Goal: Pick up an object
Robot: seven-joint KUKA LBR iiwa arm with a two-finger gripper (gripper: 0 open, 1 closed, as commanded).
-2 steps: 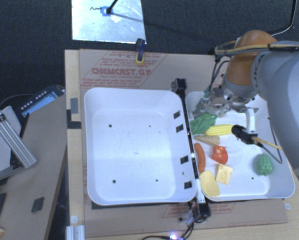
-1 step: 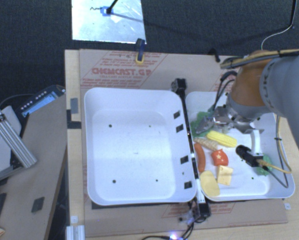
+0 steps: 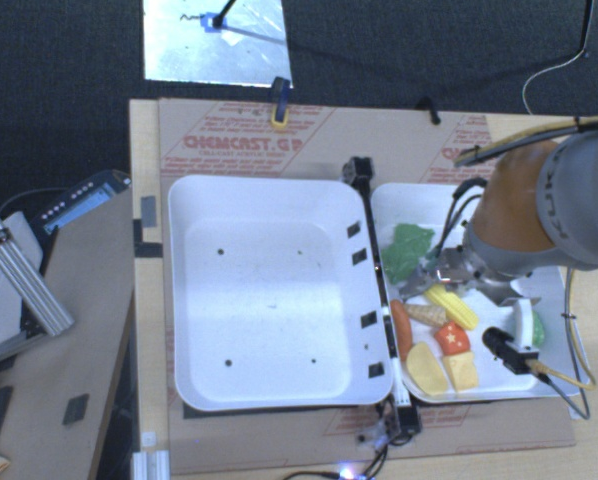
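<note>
Pick not yet made: claw (image 3: pixel 434 280) low in right white bin (image 3: pixel 554 393), grip state impossible to tell, beside green leafy toy (image 3: pixel 409 248) and yellow corn cob (image 3: pixel 451 306), nothing visibly lifted.

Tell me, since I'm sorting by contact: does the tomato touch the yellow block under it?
Touching. The camera view shows the tomato overlapping the block's top edge, with no gap between them.

Toy foods (image 3: pixel 441 340) lie in the right bin (image 3: pixel 409 200) — left bin (image 3: pixel 269 293) beside it.
</note>
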